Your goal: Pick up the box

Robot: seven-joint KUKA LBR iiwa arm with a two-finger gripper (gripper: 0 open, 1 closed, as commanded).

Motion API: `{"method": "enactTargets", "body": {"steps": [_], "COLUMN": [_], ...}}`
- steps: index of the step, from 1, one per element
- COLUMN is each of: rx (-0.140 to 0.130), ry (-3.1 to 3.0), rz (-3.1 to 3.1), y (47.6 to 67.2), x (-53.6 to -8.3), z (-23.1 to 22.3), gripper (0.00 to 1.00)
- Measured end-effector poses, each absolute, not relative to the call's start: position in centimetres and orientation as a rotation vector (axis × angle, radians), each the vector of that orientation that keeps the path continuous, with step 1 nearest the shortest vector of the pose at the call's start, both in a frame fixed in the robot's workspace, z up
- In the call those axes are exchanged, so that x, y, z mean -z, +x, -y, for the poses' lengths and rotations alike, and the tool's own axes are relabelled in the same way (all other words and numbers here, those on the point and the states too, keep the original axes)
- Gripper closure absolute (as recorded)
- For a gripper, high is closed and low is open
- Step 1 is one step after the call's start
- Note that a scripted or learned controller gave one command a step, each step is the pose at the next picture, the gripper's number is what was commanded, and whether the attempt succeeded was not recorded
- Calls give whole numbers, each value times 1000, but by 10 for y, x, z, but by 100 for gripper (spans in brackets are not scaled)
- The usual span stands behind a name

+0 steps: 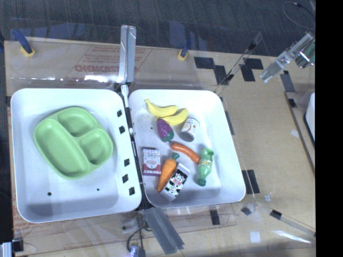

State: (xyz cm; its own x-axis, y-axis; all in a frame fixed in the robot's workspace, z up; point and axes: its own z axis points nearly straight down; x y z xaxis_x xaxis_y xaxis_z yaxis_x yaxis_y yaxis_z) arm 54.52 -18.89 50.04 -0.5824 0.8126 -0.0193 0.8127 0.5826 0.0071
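A small red and white box [151, 160] lies flat in the right bin [229, 159], close to its left wall. A carrot [167, 172] rests just right of it, and a black and white cow-patterned carton [176, 182] lies below the carrot. My gripper [270, 73] hangs at the upper right, outside the bins and far above and right of the box. Nothing is seen held in it.
The right bin also holds two bananas [167, 112], a purple eggplant [164, 129], a small can [190, 125], an orange sausage [185, 151] and a green bottle [204, 166]. A green divided plate [73, 140] sits in the left bin [24, 197]. A metal post [127, 55] stands behind the bins.
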Motion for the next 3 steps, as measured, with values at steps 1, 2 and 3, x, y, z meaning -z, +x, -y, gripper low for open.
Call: {"method": "enactTargets", "body": {"steps": [1,2,3], "rx": [4,4,5], "ry": [1418,1411,1404], "rz": [-2777,-2777,-2777], "y": [546,547,548], "x": [-512,-523,-535], "z": [188,188,188], "gripper": [100,100,100]}}
